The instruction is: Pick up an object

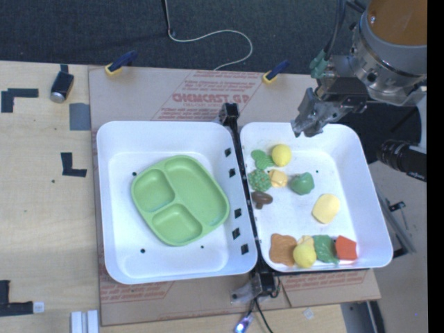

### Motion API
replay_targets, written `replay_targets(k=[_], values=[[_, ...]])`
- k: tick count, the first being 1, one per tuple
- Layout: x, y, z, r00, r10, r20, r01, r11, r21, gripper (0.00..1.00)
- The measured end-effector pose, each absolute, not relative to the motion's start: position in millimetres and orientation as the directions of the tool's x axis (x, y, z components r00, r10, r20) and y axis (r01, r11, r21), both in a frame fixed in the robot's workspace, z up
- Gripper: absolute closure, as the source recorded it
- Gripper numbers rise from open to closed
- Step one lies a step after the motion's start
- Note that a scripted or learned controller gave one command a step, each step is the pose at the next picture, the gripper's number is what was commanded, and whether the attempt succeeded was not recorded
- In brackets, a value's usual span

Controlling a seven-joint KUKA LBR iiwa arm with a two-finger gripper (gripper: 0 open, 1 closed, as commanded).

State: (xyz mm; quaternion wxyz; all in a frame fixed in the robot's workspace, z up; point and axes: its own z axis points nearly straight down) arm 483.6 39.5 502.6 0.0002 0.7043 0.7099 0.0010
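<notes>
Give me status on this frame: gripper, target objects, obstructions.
Gripper above right bin's far rim, nothing seen in it. Toy food pieces, nearest the yellow ball, all lying in the bin. Green tray alone in left bin. No obstruction seen.

- Bins: smooth white plastic, faintly glossy.
- Tray in the left bin: matt green plastic.
- Board behind the bins: printed brown cardboard.
- Bench: pale wood grain.

End effector (above right bin)
</notes>
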Motion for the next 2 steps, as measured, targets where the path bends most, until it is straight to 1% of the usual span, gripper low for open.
replay_targets(k=[1, 2], values=[[483.4, 90.7, 487.1, -0.006, 1.0, 0.0, 1.0, 0.006, -0.003, 1.0], [483.9, 88.1, 498.1, -0.003, 1.0, -0.001, 1.0, 0.003, -0.002, 1.0]])
